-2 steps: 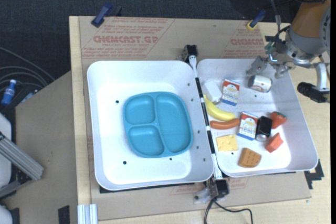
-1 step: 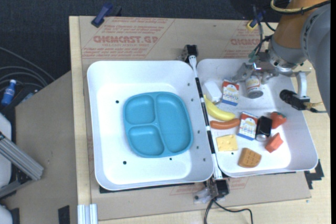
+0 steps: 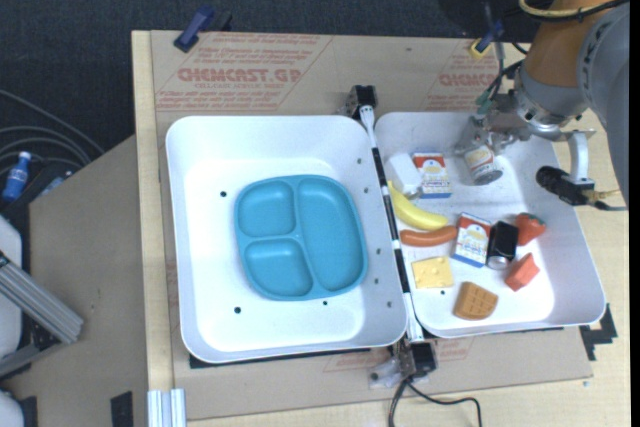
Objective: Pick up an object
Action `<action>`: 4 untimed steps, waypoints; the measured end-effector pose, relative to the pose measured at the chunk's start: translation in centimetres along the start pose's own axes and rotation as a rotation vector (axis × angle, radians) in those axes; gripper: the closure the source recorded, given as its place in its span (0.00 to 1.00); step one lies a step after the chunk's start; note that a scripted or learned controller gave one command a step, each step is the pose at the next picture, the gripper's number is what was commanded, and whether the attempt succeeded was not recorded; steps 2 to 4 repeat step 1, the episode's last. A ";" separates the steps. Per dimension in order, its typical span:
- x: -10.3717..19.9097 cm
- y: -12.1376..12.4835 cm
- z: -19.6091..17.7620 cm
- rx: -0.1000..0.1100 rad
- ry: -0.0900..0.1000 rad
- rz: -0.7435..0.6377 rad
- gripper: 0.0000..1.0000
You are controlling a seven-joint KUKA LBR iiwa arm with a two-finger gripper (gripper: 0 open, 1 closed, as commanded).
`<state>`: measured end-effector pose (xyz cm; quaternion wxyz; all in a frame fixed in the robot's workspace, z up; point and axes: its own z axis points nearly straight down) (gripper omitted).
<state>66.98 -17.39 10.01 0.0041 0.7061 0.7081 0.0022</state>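
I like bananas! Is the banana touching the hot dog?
Touching. In the camera view, the banana lies right above the hot dog in the right bin, and its lower end meets the hot dog with no white gap between them.

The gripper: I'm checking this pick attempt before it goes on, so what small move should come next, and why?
Probably a short, straight lift. The gripper sits low in the right bin, at a small silvery can-like object near the milk carton. Whether the can is actually between its tips is unclear, so rising a little would show if it comes along without disturbing the banana.
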 end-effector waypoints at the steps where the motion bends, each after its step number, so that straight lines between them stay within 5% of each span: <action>1: 5.9 -5.6 -13.0 0.006 0.003 0.001 1.00; 4: 5.9 -5.6 -13.0 0.006 0.003 0.001 1.00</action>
